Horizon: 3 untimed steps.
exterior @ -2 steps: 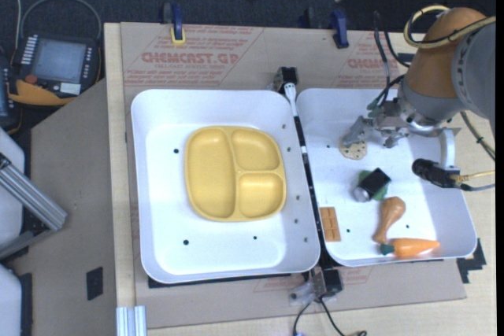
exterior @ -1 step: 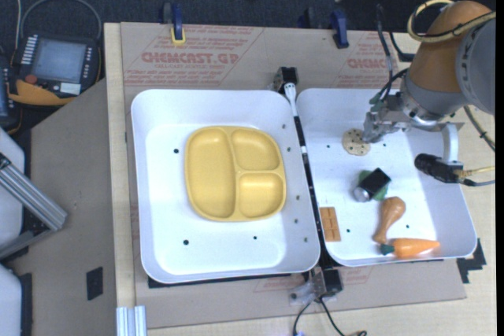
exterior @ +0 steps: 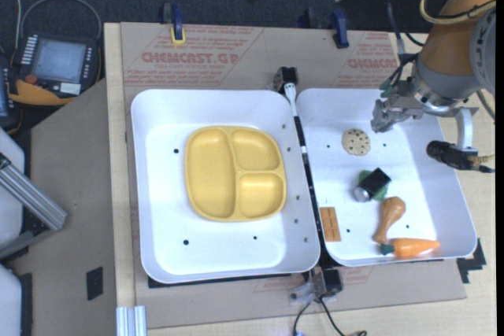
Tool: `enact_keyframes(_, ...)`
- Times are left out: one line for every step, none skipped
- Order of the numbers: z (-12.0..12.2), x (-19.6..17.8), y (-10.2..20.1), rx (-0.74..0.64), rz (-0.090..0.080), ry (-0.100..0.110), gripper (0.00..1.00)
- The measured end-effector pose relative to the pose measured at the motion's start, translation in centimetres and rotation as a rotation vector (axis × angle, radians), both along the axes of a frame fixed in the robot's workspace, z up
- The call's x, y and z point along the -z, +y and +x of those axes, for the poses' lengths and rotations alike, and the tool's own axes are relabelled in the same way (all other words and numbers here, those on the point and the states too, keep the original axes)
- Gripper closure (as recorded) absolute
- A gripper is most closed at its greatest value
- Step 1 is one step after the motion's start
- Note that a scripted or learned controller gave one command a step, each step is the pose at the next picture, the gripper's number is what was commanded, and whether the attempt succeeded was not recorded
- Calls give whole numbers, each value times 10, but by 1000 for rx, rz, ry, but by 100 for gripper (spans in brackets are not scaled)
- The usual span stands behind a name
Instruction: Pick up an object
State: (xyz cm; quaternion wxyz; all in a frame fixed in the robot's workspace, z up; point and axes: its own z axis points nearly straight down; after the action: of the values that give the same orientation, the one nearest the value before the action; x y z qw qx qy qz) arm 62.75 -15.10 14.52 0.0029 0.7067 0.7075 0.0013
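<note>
Approach step, nothing grasped yet. The arm (exterior: 461, 27) comes in from the right, and the hand (exterior: 386, 116) hangs over the upper part of the right bin (exterior: 441, 193), near its back wall. Can't tell if the hand is released or clenched, too small and dark at this angle. Nothing visible in it.

Candidate objects all sit in the right bin:
- cookie (exterior: 356, 141): round, flat, tan with dark specks, lying flat just below and left of the hand. Nearest target by far.
- small black block (exterior: 372, 184): dark, with a greenish patch and a grey roundish part at its left end, mid-bin. Exact type unclear.
- drumstick-shaped toy (exterior: 388, 218): tan-orange, bulb end up, thin end down, lying at a slant.
- carrot (exterior: 411, 248): orange with a green stub at the left, lying along the front wall, its stub close to the drumstick's thin end.

The left bin (exterior: 157, 193) holds a yellow divided tray (exterior: 235, 172) with three compartments, centred, nothing in it. The tabletop (exterior: 236, 51) under the bins is brown board with red print.

Next move, my read: pick one target, line up above it, descend, close. The cookie is closest but flat, so it is likely hard to pinch from above. The block or drumstick stand taller and probably give the better grab. The carrot sits tight to the wall, so it is a risky reach.
</note>
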Motion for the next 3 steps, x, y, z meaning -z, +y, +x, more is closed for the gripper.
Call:
enact_keyframes(2, -54, 0, 0, -1, -2, 100)
enact_keyframes(-24, -66, 51, -3, 5, 8, 100)
enact_keyframes(-39, -65, 91, -3, 5, 9, 100)
